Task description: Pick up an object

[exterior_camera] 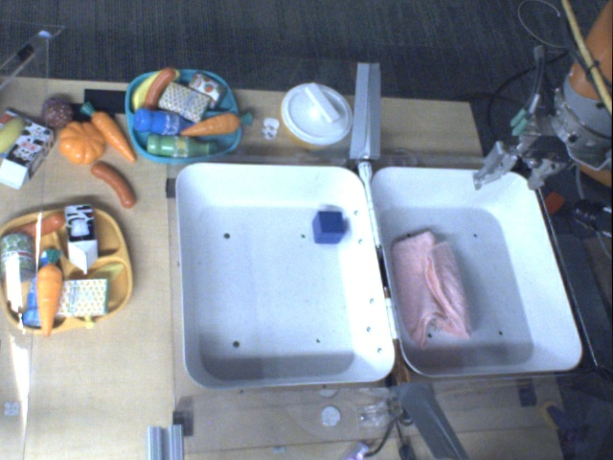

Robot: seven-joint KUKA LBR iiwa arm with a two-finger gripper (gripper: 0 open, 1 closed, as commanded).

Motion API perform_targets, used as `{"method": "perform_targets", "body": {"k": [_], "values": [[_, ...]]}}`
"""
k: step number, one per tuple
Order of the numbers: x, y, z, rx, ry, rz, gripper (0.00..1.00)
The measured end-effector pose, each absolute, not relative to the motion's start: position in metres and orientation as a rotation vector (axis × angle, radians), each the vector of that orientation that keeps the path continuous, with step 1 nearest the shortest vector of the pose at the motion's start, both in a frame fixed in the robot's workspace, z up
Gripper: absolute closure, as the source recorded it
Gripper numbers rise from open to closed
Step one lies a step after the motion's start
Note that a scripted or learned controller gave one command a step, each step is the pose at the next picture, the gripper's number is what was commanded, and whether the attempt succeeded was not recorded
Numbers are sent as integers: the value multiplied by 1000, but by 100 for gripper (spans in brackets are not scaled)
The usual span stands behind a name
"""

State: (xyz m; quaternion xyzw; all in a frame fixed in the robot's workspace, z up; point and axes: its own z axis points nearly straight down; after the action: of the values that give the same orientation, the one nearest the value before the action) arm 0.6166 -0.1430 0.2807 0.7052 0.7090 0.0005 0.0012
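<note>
A small blue cube lies in the left bin, near its far right side. In the right bin, a crumpled pink cloth rests against the left wall. My gripper hangs over the far right corner of the right bin, well apart from the cloth and the cube. Its fingers are spread open and hold nothing.
On the bench left of the bins, a blue bowl and a yellow tray hold toy food. Loose toy vegetables lie between them. A white lidded cup stands behind the bins. A grey post rises at the bins' divide.
</note>
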Motion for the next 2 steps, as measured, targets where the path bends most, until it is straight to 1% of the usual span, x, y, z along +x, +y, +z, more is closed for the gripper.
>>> {"method": "perform_targets", "body": {"k": [1, 2], "values": [[611, -144, 170, 2171, 2270, 0, 0], [590, -101, 91, 1815, 2550, 12, 0]]}}
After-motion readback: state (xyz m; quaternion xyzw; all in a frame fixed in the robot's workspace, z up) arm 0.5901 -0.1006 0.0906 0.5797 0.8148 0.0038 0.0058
